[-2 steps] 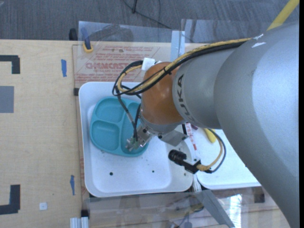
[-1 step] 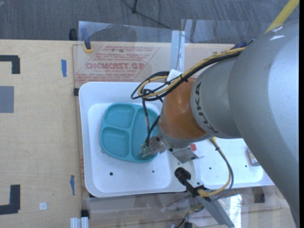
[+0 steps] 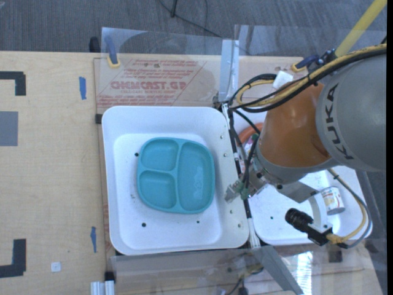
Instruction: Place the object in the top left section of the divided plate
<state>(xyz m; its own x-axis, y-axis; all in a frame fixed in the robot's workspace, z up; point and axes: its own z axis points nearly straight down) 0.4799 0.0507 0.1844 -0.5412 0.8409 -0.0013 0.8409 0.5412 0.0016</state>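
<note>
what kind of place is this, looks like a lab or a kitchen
Most likely a robotics lab or test cell, not a kitchen. A grey and orange KUKA arm with loose cabling reaches over two white bins on a wooden bench marked with tape. The teal divided plate lies alone in the left bin.

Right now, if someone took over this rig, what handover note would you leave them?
Arm is over the right bin, near the wall between the bins; its wrist hides the gripper, so its state can't be read.
Teal divided plate sits in the left bin; its three sections hold nothing.
A small object lies in the right bin.
Done: nothing placed yet.
Left: pick the object, set it in the plate's top left section.
</note>
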